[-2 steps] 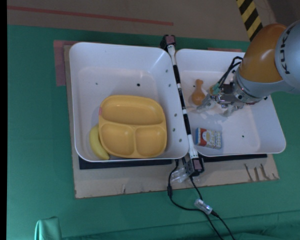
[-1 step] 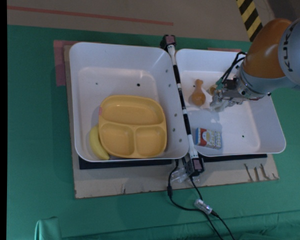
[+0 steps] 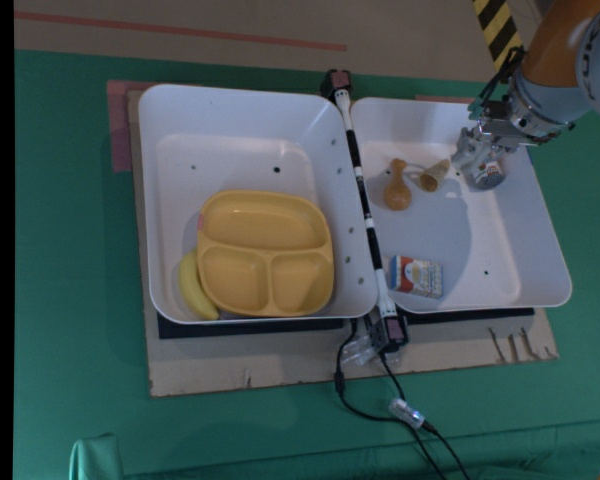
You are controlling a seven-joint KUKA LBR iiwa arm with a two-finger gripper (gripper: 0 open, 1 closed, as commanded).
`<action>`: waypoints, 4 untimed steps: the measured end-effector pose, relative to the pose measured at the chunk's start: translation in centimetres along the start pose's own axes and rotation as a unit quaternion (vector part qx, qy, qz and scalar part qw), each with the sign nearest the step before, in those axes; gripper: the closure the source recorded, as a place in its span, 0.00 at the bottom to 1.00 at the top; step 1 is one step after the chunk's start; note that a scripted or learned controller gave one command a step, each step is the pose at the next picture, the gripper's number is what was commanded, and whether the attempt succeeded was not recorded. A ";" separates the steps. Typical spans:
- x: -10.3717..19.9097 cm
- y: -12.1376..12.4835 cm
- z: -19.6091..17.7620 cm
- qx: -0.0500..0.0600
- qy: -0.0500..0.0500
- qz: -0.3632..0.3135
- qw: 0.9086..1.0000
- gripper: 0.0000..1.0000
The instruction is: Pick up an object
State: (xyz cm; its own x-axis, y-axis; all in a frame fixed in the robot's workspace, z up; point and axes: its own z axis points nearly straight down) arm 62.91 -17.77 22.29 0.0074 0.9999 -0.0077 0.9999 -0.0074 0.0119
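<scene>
Two shallow white bins sit side by side on the green worktop, on a cardboard sheet, with a black-and-white divider strip running between them.

The left bin carries a yellow divided tray toward its near edge, and a banana lies just beside the tray at the bin's near left corner.

The right bin carries three small things. A brown pear-shaped object lies near the divider, toward the bin's far edge. A small tan cone-like piece lies just beside it, on the side away from the divider. A small blue and white carton lies flat near the bin's near edge, close to the divider.

The arm reaches in over the far right corner of the right bin. Its end effector hangs low near that corner, close to the tan piece but apart from it. Whether it is wide or narrow cannot be told from this angle, and nothing can be seen gripped in it.

Cables trail from the divider's near end across the worktop's near edge.
</scene>
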 end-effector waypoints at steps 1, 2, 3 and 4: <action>-1.0 7.0 -2.9 -0.001 0.000 -0.002 1.000 1.00; -1.0 7.0 -2.8 0.000 0.000 -0.002 1.000 0.00; 1.7 6.9 1.8 0.007 -0.005 0.000 1.000 0.00; 4.8 3.5 3.6 -0.001 -0.001 -0.001 1.000 0.00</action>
State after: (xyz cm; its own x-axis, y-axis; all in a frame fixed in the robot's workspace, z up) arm 66.50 -13.02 18.68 0.0053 0.9999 -0.0097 0.9999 -0.0052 0.0139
